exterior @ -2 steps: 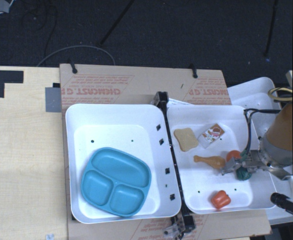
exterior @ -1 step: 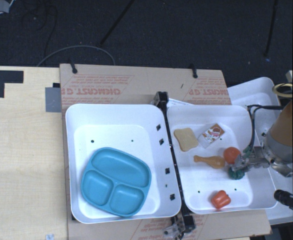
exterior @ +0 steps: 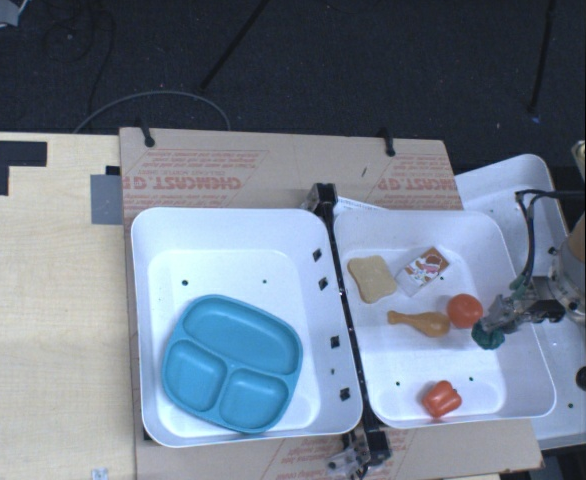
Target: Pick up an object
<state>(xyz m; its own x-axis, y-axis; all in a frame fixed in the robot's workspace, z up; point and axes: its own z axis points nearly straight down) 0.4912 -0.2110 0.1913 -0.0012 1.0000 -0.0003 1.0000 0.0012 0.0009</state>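
Objects for picking are all lying in the right bin (exterior: 518, 393), five of them as far as the view allows: nearest the camera one red-orange pepper-like piece (exterior: 441, 399) is sitting alone by the front wall; further back one tan drumstick-shaped toy (exterior: 420, 321) is lying on its side, with one red-orange ball (exterior: 463, 310) just beside its right end, apparently touching it; beyond those one flat tan slice like bread (exterior: 372, 278) and one small white packet with a red print (exterior: 425, 269) are lying near each other toward the back. The end effector (exterior: 491, 334) is reaching in from the right and is sitting low over the bin floor just right of the ball, its dark teal tip near the ball; whether it is spread or closed I cannot tell, and nothing is visibly between its parts. Judging from this, the ball is the likely target, and doing the step well is meaning centring over it before closing, since a round thing is apt to roll off toward the drumstick if nudged from one side. The left bin (exterior: 153, 238) is carrying one blue divided tray (exterior: 233, 364) with three compartments. Both bins are resting on one cardboard sheet (exterior: 273, 173) on the pale wooden desk (exterior: 43, 318).
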